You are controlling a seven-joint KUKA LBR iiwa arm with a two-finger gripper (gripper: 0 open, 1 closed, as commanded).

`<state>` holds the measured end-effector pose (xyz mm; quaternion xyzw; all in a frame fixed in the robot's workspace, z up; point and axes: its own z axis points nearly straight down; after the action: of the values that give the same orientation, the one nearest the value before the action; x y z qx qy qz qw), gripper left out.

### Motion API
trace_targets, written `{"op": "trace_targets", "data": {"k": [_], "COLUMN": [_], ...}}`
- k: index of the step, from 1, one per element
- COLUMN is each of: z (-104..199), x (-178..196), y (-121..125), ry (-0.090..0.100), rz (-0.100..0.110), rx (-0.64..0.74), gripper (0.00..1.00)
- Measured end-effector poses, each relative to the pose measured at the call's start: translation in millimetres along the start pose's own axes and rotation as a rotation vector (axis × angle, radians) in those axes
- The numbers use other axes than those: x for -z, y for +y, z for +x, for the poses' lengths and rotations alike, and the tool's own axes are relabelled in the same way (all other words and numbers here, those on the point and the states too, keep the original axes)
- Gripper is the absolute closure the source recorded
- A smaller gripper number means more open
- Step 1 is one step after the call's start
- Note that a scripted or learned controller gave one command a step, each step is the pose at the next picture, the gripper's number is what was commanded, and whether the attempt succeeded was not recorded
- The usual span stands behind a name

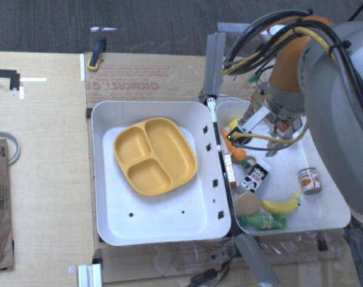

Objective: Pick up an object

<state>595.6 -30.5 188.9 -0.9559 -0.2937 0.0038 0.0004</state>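
Two bins sit side by side on the bench (43, 130). The left bin (109, 220) holds a divided plate (155, 155), which lies toward its back half. The right bin (331, 214) holds the small things. A carrot (236, 151) lies near its left wall, with a small box (254, 177) just in front of it. A can (309, 180) stands toward the right side, well apart from the box. A banana (281, 204) lies near the front, between a round disc (248, 204) on its left and the can behind it. A bottle (264, 220) lies in front of the disc and banana. The gripper (253, 137) hangs over the bin's back left part, just beside the carrot.
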Motion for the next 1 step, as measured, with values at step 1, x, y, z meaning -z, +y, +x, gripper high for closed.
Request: {"op": "trace_targets", "data": {"k": [1], "z": [49.2], "x": [1.1], "y": [20.9], "ry": [0.001], "rz": [-0.002], "rx": [0.07], "gripper": [0.0]}}
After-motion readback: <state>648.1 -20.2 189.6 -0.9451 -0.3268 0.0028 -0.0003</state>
